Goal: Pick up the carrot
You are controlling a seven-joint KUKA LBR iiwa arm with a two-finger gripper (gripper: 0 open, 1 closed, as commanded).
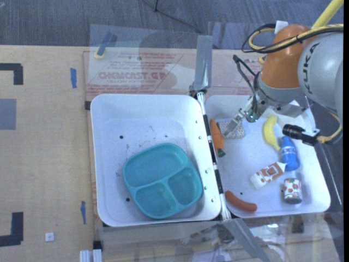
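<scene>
Carrot (217, 136) hugs right bin's (319, 201) left wall; gripper (235, 125) (spread, holding nothing) just right—you shift left, descend.

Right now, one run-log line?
hand low in right bin | carrot beside it by left wall, not gripped | grasp pending

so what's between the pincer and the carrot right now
Nothing. In the camera view the pincer hangs just right of the carrot, and the short stretch between them is bare white floor of the right bin.
</scene>
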